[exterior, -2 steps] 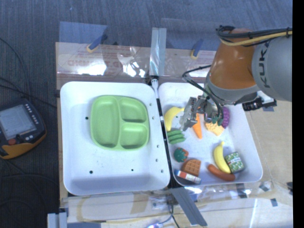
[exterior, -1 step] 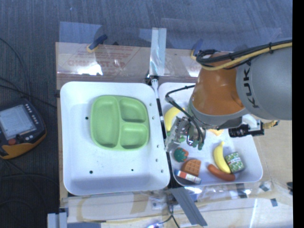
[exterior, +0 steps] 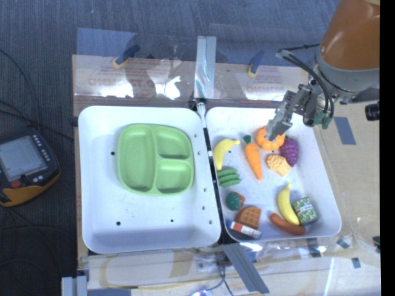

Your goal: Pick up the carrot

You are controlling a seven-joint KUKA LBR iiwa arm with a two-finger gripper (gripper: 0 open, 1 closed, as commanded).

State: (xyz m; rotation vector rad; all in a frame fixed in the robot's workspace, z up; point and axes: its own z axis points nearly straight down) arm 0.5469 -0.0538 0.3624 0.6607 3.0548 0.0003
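Orange item, the carrot (exterior: 253, 158): a toy piece with a green stub at its far end and the tip pointing near; it lies in the right bin (exterior: 326, 184), left of centre, toward the far half.
Neighbours: a yellow banana (exterior: 223, 150) is just to its left, a small orange pumpkin (exterior: 270, 140) just beside its far-right shoulder, a corn piece (exterior: 278, 163) near on the right, green beans (exterior: 228, 177) near-left.
Material, judged: hard moulded plastic is assumed; it is expected to be light, stiff, smooth and somewhat slippery, not fragile.
Shape: tapered, so a hold near the tip is likely to slide off.
Recommended hold: the thick upper third is to be taken across its width, where the gap toward the banana seems widest.
Gripper (exterior: 279, 127): it is seen over the pumpkin, to the far right of the carrot; its finger state cannot be told, and nothing is seen held.
Risk: the pumpkin may be nudged or taken by mistake.
Left bin (exterior: 92, 184): a green divided plate (exterior: 155, 159) is held there, well apart from the work.
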